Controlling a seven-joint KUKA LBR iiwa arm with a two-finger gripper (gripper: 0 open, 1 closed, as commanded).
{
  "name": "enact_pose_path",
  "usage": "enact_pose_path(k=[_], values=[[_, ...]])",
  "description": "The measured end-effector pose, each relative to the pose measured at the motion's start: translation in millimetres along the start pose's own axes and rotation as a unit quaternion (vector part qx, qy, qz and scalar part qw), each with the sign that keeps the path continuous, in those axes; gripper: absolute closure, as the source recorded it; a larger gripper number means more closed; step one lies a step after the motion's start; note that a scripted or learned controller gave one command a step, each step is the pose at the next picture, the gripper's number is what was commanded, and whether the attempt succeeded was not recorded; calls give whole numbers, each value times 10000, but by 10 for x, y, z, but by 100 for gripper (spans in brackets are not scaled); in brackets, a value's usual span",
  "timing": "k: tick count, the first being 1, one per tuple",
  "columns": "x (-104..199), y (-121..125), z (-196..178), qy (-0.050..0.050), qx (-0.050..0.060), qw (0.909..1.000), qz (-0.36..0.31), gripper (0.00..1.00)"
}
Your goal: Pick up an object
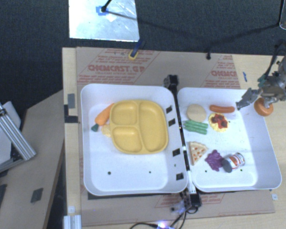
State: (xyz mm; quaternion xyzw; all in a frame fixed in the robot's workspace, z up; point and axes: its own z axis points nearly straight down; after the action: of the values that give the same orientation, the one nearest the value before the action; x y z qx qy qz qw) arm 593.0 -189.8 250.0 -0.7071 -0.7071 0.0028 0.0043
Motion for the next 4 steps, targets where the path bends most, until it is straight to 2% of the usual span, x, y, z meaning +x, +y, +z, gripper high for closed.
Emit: enact_pose_path(k=[1, 2, 4], values=[[7, 23, -72, -13, -58, 10000, -16, 0], [89, -16, 403, -7, -42, 10000, -8, 0], [186, 26, 1615, -8, -42, 10000, -11, 0]])
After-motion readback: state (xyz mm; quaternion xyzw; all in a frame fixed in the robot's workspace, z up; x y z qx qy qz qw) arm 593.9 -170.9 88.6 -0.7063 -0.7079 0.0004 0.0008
